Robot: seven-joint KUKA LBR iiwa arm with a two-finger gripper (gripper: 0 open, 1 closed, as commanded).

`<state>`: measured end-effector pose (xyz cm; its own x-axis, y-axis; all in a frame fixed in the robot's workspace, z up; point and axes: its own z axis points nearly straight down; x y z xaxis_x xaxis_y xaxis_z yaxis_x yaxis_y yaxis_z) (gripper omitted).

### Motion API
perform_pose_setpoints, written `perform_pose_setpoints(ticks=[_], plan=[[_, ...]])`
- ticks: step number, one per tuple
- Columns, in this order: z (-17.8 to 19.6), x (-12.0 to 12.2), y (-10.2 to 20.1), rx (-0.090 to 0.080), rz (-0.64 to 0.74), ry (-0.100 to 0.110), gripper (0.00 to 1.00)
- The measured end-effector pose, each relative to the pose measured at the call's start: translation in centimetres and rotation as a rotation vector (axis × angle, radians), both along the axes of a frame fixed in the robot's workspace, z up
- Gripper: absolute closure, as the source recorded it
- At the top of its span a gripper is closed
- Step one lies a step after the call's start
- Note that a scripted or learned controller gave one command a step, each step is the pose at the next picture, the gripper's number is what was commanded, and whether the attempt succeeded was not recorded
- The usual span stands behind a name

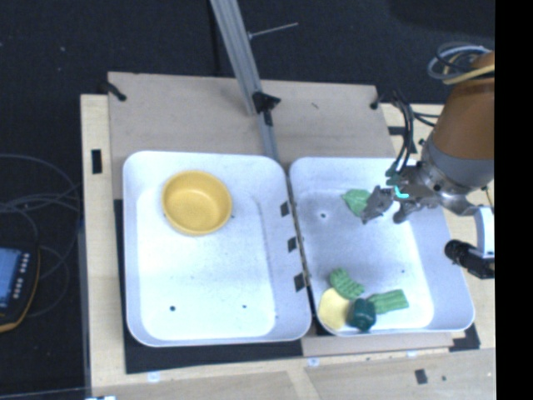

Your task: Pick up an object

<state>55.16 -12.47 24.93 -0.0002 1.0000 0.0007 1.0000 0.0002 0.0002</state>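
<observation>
Arm over the right bin, claw beside a green object

The gripper [389, 207] hangs over the right bin's [433, 302] far half, fingers spread apart and holding nothing; a light green object [356, 200] lies just left of them. The yellow bowl [197, 202] sits in the left bin's [150, 307] far-left corner.

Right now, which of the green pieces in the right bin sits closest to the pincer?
The light green piece lying alone in the upper part of the right bin, just left of the pincer. The other green pieces cluster by the bin's near edge.
</observation>
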Motion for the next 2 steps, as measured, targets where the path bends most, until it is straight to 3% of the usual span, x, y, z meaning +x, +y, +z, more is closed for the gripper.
perform_pose_setpoints(ticks=[1, 2], plan=[[0.0, 0.0, 0.0, 0.0, 0.0, 0.0, 0.0], [-4.5, -0.5, -0.7, -0.001, -0.002, 0.003, 0.0]])
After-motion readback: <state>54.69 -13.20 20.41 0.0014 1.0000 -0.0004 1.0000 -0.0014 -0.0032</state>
